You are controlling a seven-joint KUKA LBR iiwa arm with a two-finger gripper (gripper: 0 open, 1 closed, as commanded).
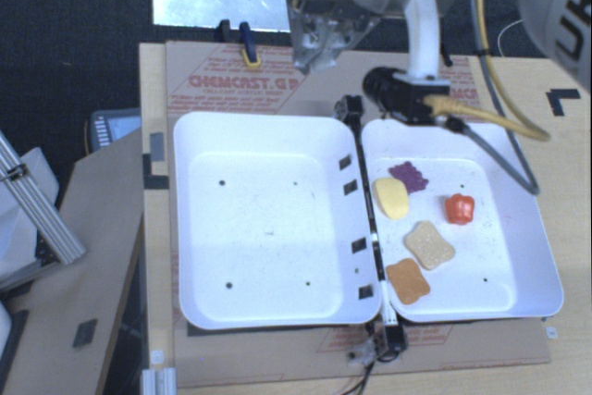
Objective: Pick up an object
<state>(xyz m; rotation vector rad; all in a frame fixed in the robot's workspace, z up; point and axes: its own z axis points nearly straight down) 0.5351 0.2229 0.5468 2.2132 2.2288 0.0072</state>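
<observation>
Several small toy foods lie in the right bin (518,291): a purple grape bunch (408,175), a yellow piece (391,197), a red pepper (460,209), a tan bread slice (429,244) and an orange-brown piece (407,280). My gripper (314,51) hangs high above the bench's far edge, behind the seam between the two bins and well apart from all the foods. Nothing shows between its fingers.
The left bin (268,227) sits beside the right one, with black clips (356,190) along their shared rim. A yellow cable (490,117) trails over the right bin's far edge. A blue and yellow clamp (248,46) stands at the bench's back.
</observation>
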